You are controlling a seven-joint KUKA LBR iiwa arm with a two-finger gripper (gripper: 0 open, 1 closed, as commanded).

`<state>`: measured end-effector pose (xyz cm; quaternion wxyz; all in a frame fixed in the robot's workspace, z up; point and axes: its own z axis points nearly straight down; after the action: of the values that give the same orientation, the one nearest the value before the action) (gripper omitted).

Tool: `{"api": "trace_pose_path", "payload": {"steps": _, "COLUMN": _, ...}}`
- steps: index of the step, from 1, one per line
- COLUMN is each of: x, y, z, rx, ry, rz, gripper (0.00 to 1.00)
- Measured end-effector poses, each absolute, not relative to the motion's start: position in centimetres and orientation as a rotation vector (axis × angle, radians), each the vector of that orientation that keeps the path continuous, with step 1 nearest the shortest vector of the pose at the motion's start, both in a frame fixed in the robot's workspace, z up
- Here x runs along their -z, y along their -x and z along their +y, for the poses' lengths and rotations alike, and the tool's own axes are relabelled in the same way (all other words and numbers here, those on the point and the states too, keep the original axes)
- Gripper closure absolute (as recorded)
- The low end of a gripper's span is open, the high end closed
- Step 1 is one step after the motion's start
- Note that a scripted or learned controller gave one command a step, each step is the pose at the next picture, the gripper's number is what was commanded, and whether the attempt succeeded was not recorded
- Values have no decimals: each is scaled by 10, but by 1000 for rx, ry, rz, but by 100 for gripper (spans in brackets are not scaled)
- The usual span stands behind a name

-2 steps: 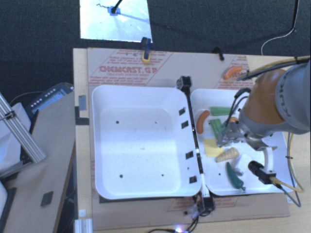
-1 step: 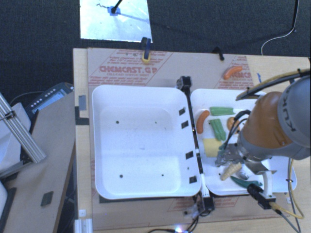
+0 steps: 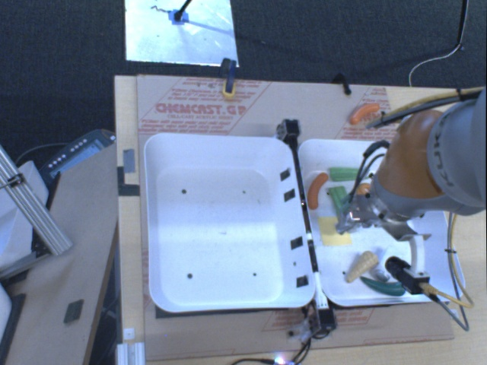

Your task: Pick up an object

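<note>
My gripper (image 3: 346,223) hangs low in the right bin (image 3: 323,152), at the end of the grey arm with the orange band. It sits right over a yellow flat piece (image 3: 333,236) and next to a green block (image 3: 337,198). An orange sausage-shaped piece (image 3: 316,190) lies to the left near the bin's inner wall. A green bar (image 3: 342,173) lies further back. A tan cone-shaped piece (image 3: 361,265) and a dark green curved piece (image 3: 382,285) lie near the front. The arm's body covers the fingers.
The left bin (image 3: 167,152) stands beside it, joined by a black clamp strip (image 3: 298,204). An orange object (image 3: 365,113) lies on the board behind the right bin. A yellow and blue clamp (image 3: 228,79) sits at the board's back edge.
</note>
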<state>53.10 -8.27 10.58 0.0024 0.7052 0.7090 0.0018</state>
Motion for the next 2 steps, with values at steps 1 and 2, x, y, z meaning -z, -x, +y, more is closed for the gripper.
{"api": "trace_pose_path", "payload": {"steps": 1, "x": -83, "y": -493, "z": -85, "rx": 1, "ry": -2223, "rz": 2223, "gripper": 100}}
{"api": "trace_pose_path", "payload": {"steps": 2, "x": -85, "y": -514, "z": -89, "rx": -3, "ry": -2216, "rz": 2223, "gripper": 100}}
